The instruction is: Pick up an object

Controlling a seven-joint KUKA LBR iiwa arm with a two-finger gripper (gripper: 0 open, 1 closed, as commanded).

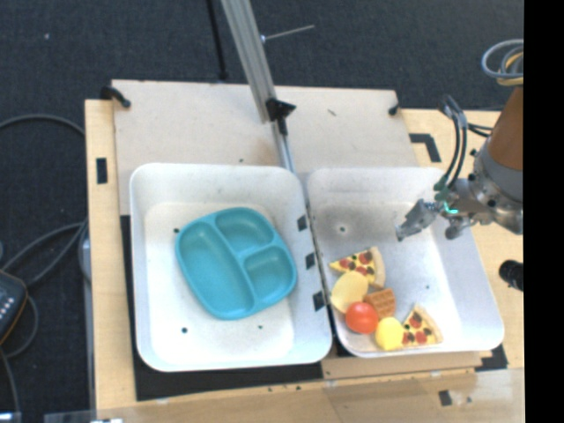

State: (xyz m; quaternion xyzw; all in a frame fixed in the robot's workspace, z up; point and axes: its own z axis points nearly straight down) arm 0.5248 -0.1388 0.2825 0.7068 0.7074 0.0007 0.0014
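Observation:
Several toy foods lie in the front of the right bin (458, 276): a pizza slice (359, 263), a pale yellow piece (350, 287), a red tomato (360, 317), a brown waffle (382, 300), a yellow lemon (389, 332) and a second pizza slice (423, 326). My gripper (434, 226) hangs over the right bin's back right part, above and to the right of the foods. It is open, its fingers are spread, and nothing is between them.
A blue divided plate (236, 261) lies in the left bin (150, 236). A slanted metal pole (256, 51) rises behind the bins. Cables (458, 148) run along the arm at the right.

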